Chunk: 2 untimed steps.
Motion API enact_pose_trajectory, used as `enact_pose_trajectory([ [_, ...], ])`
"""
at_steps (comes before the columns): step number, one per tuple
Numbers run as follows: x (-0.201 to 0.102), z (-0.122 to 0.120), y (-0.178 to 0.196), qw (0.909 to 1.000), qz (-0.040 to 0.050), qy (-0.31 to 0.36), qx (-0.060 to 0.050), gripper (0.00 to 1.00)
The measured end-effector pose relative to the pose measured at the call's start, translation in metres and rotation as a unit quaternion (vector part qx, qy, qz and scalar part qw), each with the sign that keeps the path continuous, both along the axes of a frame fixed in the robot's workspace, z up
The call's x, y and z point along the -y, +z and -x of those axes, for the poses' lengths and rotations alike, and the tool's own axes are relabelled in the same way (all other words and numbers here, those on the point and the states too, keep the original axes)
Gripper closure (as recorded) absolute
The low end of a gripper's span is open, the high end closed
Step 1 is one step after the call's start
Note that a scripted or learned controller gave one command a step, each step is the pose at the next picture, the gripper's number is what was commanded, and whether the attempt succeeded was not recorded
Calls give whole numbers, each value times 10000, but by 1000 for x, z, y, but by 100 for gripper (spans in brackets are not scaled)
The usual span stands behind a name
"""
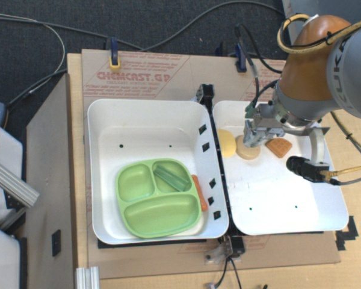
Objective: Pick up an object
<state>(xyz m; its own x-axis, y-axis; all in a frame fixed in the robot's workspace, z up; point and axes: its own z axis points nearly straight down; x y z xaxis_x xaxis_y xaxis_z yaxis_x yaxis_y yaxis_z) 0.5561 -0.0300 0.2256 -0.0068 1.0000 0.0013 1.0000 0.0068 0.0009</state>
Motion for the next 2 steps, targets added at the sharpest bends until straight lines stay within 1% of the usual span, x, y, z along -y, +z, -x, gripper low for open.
enact_pose_trajectory([
  [1,-54,-2,6,10000,-4,0,0,100],
  [2,-106,-17,-6,10000,0,-4,0,100],
])
